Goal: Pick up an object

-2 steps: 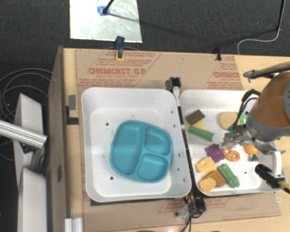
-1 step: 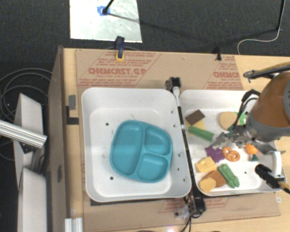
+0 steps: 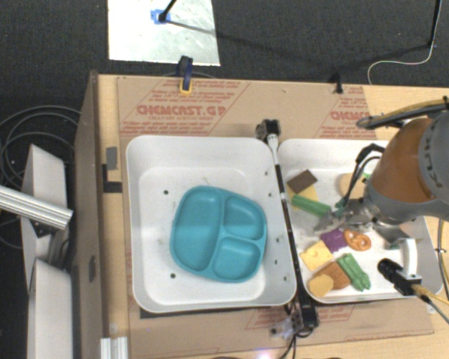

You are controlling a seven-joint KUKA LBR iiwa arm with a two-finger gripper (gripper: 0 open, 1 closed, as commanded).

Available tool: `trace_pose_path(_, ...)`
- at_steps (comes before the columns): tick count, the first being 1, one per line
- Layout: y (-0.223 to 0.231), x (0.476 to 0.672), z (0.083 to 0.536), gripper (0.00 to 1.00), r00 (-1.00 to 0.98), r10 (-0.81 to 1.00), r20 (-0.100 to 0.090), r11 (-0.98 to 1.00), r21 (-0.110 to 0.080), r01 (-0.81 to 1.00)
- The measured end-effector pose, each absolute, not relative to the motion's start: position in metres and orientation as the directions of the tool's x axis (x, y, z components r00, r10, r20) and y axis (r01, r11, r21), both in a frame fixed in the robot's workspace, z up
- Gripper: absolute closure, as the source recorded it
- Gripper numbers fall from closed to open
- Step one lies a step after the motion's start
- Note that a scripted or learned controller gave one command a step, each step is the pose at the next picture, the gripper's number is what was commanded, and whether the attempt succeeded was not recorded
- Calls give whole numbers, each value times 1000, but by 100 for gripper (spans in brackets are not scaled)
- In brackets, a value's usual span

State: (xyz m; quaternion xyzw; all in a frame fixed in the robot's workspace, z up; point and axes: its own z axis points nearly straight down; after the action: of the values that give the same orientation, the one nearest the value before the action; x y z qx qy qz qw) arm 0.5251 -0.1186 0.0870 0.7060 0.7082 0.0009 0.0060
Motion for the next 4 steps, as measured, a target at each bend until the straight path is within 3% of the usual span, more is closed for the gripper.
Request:
trace_pose_path(1,-121,527,100,100,-2,1000,-11,2,18,1000)
trace_pose_path(2,-121,527,99,0,-2,1000,-10,2,17,1000)
trace_pose_path(3,-143,611,87,0,-7,1000,-2,7,9,1000)
trace_pose_path(4,-128,673,97,0,-8,1000,-1,8,10,1000)
